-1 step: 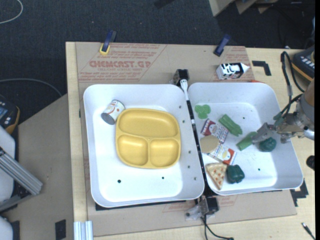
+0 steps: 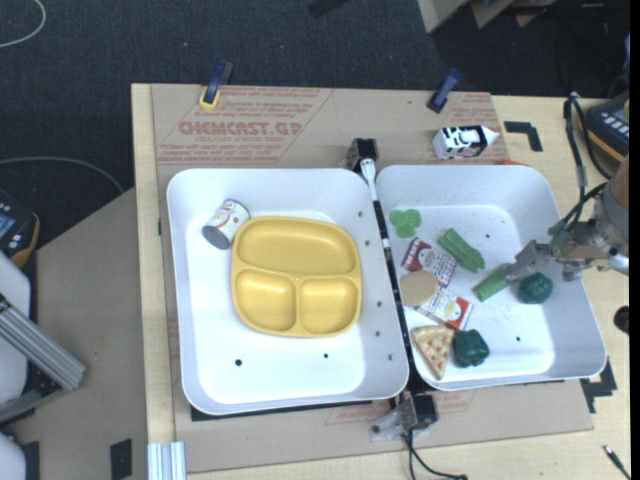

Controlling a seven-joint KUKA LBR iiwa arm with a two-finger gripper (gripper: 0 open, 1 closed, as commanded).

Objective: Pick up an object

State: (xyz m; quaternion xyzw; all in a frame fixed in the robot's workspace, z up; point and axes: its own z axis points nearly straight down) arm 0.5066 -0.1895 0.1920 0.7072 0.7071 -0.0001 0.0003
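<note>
My gripper hangs over the right side of the right bin, just above a dark green round piece and the end of a green cylinder. Further left in that bin lie a green pickle-like piece, a pale green leaf shape, a red and white packet, a tan disc, a second small packet, a pizza slice and a dark green pepper. I see nothing between the fingers.
The left bin holds a yellow divided plate and a small tipped can. A black and white carton sits on the bench behind the right bin. Clamps mark the bench's far edge.
</note>
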